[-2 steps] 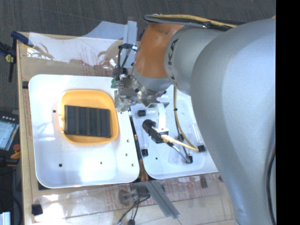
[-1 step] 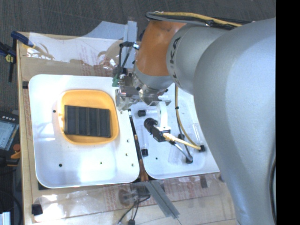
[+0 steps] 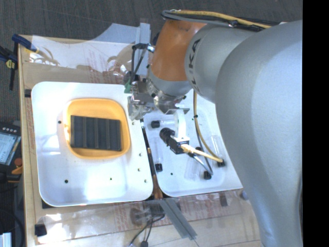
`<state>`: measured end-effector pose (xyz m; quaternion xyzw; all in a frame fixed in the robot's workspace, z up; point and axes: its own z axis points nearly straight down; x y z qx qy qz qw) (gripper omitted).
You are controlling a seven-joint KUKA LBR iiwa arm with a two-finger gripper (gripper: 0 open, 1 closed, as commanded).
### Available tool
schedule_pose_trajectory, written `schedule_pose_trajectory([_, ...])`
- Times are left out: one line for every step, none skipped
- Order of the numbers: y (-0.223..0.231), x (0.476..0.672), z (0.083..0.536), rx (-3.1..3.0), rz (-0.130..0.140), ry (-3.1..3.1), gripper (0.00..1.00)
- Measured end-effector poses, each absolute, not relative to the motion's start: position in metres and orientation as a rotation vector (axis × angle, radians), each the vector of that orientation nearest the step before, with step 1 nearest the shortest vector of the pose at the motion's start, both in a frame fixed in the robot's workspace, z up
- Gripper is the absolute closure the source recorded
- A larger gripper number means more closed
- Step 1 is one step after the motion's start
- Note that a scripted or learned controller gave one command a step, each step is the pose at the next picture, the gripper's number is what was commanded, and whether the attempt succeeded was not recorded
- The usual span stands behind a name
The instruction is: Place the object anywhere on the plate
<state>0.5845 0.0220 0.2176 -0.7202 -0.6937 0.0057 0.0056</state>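
Leftmost, white left bin point(image 3: 92, 185) on surface point(image 3: 103, 230), carrying yellow plate point(image 3: 77, 108). Dark ribbed slab point(image 3: 97, 131) lies flat, centred on plate; I take it for task's thing, seemingly already placed. I judge it stiff, light, not fragile, ribs helping grip; best pinched across long edges. Rightward, claw point(image 3: 138, 106) hovers at seam between bins, near plate's upper right corner; cannot tell how wide it stands or whether it carries anything. Right bin point(image 3: 180, 184) under grey arm point(image 3: 236, 86).
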Motion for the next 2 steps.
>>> schedule_pose_trajectory([-0.0742,0.5574,0.2653,-1.918,0.002,-2.489,1.0])
schedule_pose_trajectory([-0.0742,0.5579,0.2748,-1.915,0.002,-2.49,1.0])
